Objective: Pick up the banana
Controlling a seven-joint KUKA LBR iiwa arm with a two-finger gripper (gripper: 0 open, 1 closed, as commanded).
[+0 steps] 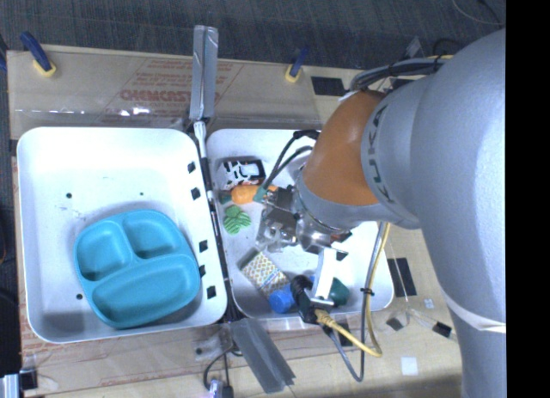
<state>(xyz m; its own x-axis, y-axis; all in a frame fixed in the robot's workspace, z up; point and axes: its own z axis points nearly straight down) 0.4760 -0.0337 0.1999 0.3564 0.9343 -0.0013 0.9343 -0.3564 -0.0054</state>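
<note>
My gripper hangs low over the middle of the right bin, its metal body pointing down. The big grey arm with its orange band covers most of that bin's right half. Just left of the gripper lie an orange toy and a green ridged piece. A black-and-white item sits behind them near the bin's back wall. In front of the gripper lies a patterned box, with a blue piece and a dark teal piece by the front wall.
The left bin holds a blue divided plate. A grey divider bar stands between the bins at the back. A yellow cable trails off the bench front.
</note>
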